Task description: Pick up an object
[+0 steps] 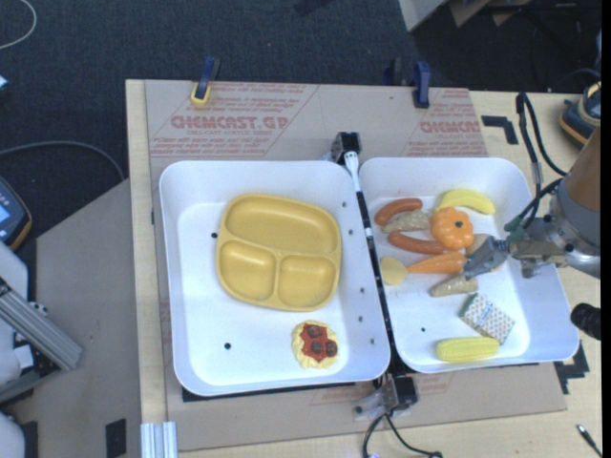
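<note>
Reaching in from 3 o'clock, the pincer (pixel 480 256) is seen low over the right bin (pixel 544 337), its tip beside the carrot (pixel 434 265) and the orange pumpkin (pixel 452 229); whether it is spread or closed cannot be told. Sausages (pixel 401 210), a banana (pixel 465 199) and corn (pixel 467 349) are scattered nearby. A yellow divided plate (pixel 277 251) is set in the left bin (pixel 191 342).

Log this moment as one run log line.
claw: low in right bin, by carrot and pumpkin | grasp: none visible | left bin: yellow tray, pizza
</note>
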Controlling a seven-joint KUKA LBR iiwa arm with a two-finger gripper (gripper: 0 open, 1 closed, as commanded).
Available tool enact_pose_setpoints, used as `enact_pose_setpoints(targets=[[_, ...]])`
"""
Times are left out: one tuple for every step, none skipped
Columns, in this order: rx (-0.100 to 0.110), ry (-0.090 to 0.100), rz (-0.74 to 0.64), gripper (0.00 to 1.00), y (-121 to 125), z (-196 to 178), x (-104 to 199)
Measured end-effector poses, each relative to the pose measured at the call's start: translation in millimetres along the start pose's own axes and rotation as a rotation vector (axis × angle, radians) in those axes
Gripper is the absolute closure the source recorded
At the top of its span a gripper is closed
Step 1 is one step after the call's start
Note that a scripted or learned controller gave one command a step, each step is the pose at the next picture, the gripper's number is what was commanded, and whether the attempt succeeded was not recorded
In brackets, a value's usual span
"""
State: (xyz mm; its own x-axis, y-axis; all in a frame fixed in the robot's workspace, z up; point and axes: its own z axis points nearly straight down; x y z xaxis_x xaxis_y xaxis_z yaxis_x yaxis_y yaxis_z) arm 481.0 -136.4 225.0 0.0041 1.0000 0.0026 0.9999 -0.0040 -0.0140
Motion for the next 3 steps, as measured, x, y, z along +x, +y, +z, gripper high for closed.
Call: enact_pose_setpoints(targets=[[-0.014,-0.002,-0.004,0.00,2.8,-6.5,0.4],[-0.008,0.000,-0.004,0.00,-1.3,42.6,9.8],[-0.008,0.000,-0.003,0.00,-11.1,92.3,10.6]])
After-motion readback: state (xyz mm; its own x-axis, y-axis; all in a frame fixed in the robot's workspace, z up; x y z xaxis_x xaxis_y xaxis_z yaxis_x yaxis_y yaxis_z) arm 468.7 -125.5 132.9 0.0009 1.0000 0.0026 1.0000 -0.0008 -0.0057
